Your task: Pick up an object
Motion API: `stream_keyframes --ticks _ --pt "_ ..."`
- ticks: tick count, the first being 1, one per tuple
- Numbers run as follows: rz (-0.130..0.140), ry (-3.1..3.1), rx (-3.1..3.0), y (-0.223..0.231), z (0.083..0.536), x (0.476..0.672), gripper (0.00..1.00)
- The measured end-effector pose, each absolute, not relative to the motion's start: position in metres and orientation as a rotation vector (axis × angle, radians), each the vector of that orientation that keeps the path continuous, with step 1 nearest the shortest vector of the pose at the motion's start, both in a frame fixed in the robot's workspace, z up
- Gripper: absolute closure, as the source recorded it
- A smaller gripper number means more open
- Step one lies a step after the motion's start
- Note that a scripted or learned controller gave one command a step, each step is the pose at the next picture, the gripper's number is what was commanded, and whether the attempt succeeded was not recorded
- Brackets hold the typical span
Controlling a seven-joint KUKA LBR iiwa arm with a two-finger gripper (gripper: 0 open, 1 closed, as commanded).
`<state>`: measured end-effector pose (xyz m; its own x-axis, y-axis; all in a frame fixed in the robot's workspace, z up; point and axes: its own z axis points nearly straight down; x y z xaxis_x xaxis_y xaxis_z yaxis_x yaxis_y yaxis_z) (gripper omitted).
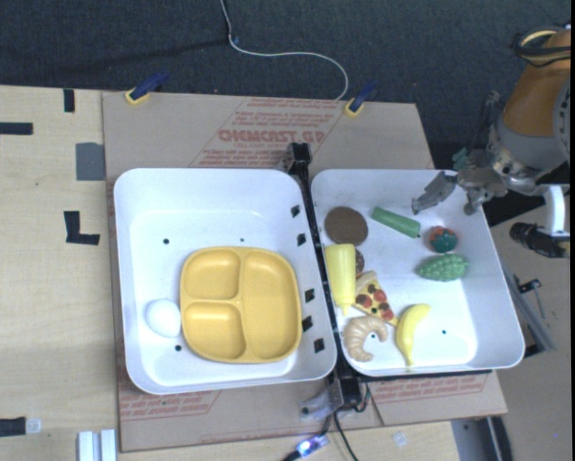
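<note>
The jaws (457,192) hang open and empty over the far right corner of the right bin (489,353), likely poised to drop onto whatever lies closest. The green cucumber (395,222) lies just beside them toward the bin's middle, apart from the fingers. Nearer than the cucumber sit a teal-and-red toy (443,239) and a green bumpy fruit (442,268), loosely scattered for easy grasping.

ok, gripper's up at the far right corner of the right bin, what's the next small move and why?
Probably a short shift toward the green cylinder and then down. The gripper sits over the right bin's upper right corner with nothing between its open fingers, and that cylinder is the nearest item, lying apart from the brown disc with room on both sides.
</note>
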<state>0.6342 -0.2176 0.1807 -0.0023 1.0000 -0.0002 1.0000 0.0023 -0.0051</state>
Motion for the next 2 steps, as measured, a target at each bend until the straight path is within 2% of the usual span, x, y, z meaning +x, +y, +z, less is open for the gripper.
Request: stream_keyframes --ticks 2 --pt "0.005 -2.224 -2.216 -0.210 0.082 0.632 0.00"
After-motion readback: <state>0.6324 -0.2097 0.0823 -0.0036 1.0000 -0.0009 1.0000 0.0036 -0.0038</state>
